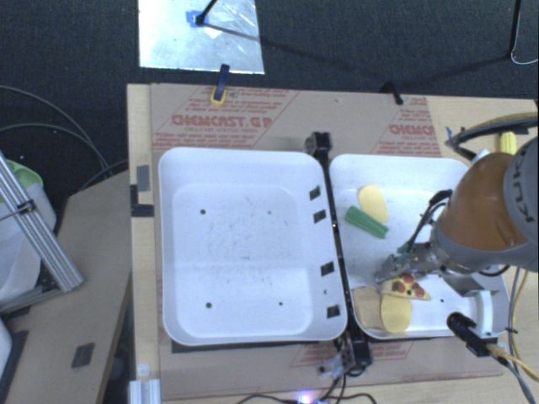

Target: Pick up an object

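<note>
Gripper over the pizza slice in the right bin.

We see the gripper low in the right bin, and the toy pizza slice lies touching or just under it at about 5 o'clock, long axis running 10 to 4. We cannot tell the gripper's state. The green block and yellow lemon sit near, at 11 o'clock.

The left bin, centre of the frame, lies wholly open to a pass from above. The right bin is crowded: a yellow piece and green block near its upper middle, a pizza-slice toy and yellow lump at its lower edge, with the arm overhanging its right half.
</note>
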`<state>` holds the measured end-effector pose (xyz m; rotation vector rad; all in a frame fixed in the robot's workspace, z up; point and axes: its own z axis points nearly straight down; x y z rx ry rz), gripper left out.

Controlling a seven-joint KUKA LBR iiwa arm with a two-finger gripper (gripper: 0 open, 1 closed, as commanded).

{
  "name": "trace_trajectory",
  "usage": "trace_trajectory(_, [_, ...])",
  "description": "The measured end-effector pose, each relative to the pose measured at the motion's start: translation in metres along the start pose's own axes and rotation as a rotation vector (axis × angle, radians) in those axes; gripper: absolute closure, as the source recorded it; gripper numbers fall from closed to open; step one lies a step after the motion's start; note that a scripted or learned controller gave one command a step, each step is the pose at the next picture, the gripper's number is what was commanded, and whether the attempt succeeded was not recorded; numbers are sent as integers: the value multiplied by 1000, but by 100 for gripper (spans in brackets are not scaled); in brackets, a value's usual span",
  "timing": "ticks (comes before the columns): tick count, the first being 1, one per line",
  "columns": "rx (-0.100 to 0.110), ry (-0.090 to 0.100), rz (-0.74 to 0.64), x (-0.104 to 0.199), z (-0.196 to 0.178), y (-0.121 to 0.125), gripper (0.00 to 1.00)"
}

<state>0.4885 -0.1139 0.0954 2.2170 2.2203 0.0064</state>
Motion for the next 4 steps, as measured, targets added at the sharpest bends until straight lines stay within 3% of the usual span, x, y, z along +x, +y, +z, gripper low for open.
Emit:
trace_trajectory(1, [-8, 3, -13, 79, -94, 48, 100])
trace_trajectory(2, [-13, 3, -12, 143, -218, 86, 100])
trace_trajectory(3, [11, 2, -8, 197, -157, 47, 100])
trace_trajectory(4, [8, 1, 0, 200, -140, 23, 100])
